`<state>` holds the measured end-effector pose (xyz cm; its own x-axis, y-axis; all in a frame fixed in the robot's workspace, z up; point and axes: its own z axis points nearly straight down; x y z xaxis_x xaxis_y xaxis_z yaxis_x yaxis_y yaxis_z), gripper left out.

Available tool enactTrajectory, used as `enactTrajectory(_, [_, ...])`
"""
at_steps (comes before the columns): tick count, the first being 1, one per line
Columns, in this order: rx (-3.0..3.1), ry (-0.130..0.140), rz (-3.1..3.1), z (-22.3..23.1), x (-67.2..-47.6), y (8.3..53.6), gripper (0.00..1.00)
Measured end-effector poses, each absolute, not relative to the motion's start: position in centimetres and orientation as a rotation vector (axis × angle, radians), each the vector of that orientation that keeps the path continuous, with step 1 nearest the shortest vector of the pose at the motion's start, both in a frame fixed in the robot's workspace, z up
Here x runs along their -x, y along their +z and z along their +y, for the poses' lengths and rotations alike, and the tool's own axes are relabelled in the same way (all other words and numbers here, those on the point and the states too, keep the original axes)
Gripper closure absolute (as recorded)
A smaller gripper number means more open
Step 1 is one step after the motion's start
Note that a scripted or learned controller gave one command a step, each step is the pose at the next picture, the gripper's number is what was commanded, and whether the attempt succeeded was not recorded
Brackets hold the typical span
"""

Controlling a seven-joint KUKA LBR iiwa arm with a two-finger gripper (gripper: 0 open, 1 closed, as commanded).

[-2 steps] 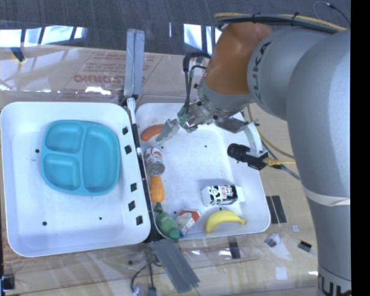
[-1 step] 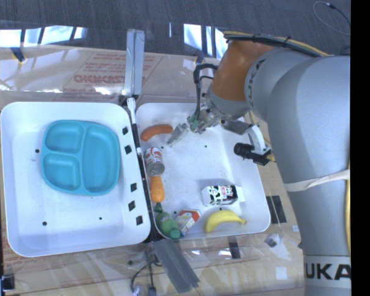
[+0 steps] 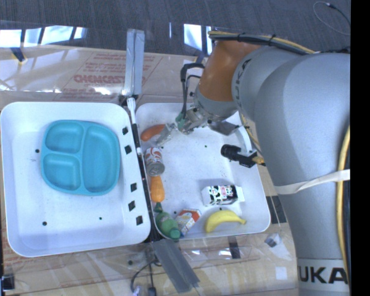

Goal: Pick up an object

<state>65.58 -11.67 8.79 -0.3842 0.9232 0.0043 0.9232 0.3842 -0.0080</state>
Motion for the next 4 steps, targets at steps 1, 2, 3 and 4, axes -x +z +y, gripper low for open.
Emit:
enactTrajectory(1, [1.752,0.002,-2.604,-20.3,-65.7,9.0,0.00])
enactTrajectory(2, [1.708,0.003,-2.628,-19.7,-55.8,8.9,0.00])
enactTrajectory(3, [1.536,0.002,-2.735,-19.3,-60.5,8.9,0.00])
enactTrajectory(4, [1.507,0.002,-2.749,-21.0,-56.0,8.9,0.00])
